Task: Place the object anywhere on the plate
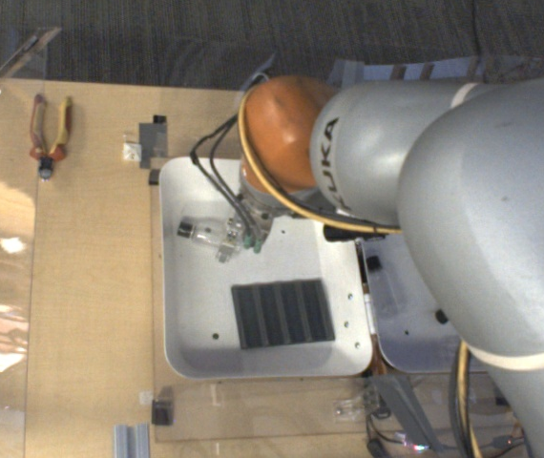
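Down inside the left bin point(191, 303) with the gripper point(248, 229), above the plate point(282, 314) in the picture and over toward its left end, well off the plate's upper edge. Cannot tell how far open, nor whether closed on anything: too small, too much glare at the tip, and black cables looping down across it.

Right at the gripper's tip, on the side away from the arm point(463, 160), the object point(198, 231): small, clear, glassy, with a dark cap at its outer end. Lying lengthwise on the white floor, up and to the picture-left of the plate, not on it, with bare floor between the two. Touching the tip or merely beside it: cannot tell.

Below both, the plate itself: dark, ribbed, rectangular, flat on the floor in the lower middle of the bin.

Up and right of the plate, the orange band point(282, 132) above the wrist, then the broad grey arm covering most of the right bin point(401, 337), seen as a strip just right of the plate.

Far up and left of the plate, out on the wooden bench point(91, 303), red-handled pliers point(50, 134). Nearer, by the left bin's upper-left corner, a small dark bracket point(155, 139).
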Available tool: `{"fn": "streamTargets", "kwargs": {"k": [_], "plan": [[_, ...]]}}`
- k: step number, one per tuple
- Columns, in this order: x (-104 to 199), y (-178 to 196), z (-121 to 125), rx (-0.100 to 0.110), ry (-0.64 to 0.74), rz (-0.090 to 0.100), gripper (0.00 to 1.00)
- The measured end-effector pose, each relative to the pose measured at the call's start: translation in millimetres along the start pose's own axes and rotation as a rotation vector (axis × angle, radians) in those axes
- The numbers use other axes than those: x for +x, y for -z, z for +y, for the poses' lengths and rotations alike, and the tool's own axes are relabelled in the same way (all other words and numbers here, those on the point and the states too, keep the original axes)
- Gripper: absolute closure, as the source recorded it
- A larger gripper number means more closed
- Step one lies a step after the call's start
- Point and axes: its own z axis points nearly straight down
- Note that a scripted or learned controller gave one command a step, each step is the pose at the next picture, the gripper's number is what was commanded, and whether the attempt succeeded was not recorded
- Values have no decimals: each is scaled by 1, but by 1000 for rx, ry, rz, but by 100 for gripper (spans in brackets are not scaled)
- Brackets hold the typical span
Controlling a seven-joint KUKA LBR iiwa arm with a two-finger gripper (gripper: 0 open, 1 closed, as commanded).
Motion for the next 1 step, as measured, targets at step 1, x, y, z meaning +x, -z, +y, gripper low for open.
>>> {"fn": "streamTargets", "kwargs": {"k": [1], "plan": [[91,3,-4,7,-1,-6,100]]}}
